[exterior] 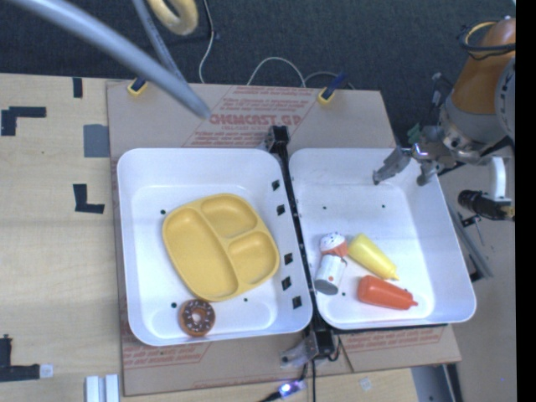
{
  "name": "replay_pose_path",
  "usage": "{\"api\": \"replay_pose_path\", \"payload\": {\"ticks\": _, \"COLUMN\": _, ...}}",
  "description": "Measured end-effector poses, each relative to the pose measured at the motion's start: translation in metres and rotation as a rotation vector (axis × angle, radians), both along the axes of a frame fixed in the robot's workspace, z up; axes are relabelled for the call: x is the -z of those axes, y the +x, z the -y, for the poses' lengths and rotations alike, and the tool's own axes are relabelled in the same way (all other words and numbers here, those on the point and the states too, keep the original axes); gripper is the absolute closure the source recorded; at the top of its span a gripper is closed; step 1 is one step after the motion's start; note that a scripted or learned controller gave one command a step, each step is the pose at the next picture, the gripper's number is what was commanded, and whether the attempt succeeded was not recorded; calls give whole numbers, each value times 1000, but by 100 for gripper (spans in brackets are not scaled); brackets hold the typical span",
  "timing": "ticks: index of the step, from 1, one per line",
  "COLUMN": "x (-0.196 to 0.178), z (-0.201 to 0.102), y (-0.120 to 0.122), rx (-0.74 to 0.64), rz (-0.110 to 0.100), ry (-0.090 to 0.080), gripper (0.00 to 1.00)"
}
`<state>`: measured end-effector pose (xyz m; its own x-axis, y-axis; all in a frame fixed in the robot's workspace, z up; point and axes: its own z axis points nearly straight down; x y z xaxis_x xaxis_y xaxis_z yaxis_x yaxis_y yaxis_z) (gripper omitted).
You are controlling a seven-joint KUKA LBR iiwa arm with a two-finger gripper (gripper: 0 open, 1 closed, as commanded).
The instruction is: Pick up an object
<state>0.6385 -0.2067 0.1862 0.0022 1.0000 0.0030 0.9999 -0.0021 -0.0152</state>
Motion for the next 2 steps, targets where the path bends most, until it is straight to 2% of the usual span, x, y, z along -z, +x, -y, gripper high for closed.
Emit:
{"api": "replay_pose_path", "payload": {"ticks": 1, "x": -9, "z": 0, "y": 4, "rx": -4, "rz": 14, "ry": -3, "gripper": 0}}
{"api": "replay_pose_path", "payload": {"ticks": 2, "x": 40, "z": 7, "y": 6, "rx": -3, "rz": 10, "ry": -3, "gripper": 0}}
